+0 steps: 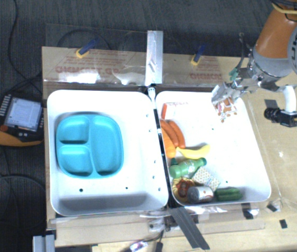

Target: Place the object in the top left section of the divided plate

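**A:** As viewed from above the bench at a slant, find the gripper (pixel 227 96) over the back right part of the right bin (pixel 256 156), at the end of the grey arm (pixel 274 41) reaching in from the right.

**B:** Found. Spread wide or closed up?

**A:** Impossible to judge; too small and blurred there.

**B:** Gripping anything?

**A:** Hard to say as well. Note a small red-and-white object (pixel 225 108) right at the gripper's tip, above the white floor near the back wall. Clamped or merely underneath, unclear.

**B:** And the divided plate (pixel 89 143)?

**A:** Look in the left bin (pixel 54 104): light blue, lying flat towards the left side, well apart from the gripper and from the object. Top left section (pixel 74 130) showing plain blue.

**B:** Anything more in the right bin?

**A:** Heaped along the left wall and the front corner: orange carrots (pixel 172 133), then a yellow banana (pixel 193 151), a green bottle (pixel 188 167), a can (pixel 201 193) and a dark green cucumber (pixel 227 194). All well apart from the red-and-white object.
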`<state>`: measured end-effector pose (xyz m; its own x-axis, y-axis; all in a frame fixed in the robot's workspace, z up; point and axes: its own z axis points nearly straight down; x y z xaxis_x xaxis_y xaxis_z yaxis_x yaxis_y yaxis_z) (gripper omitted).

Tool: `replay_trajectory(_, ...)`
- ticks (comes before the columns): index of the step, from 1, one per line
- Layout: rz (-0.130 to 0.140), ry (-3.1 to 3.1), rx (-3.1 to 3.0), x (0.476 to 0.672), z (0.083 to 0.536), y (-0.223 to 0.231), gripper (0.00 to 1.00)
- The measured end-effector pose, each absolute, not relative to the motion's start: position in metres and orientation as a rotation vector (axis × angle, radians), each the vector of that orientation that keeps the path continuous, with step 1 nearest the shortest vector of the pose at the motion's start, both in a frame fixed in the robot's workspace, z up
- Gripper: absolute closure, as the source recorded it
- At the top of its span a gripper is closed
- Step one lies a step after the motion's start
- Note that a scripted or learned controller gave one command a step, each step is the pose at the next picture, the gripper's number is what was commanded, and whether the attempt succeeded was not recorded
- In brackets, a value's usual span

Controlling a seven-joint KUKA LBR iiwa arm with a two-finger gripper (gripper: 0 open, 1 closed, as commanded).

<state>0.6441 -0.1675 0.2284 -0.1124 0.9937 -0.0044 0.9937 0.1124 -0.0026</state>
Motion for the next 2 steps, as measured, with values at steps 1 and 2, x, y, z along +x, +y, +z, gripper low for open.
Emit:
replay_trajectory(1,-0.001,2.434,1.991,0.562,0.135,-0.154,1.0)
replay_trajectory(2,0.008,2.686,1.596,0.605,0.116,-0.143,1.0)
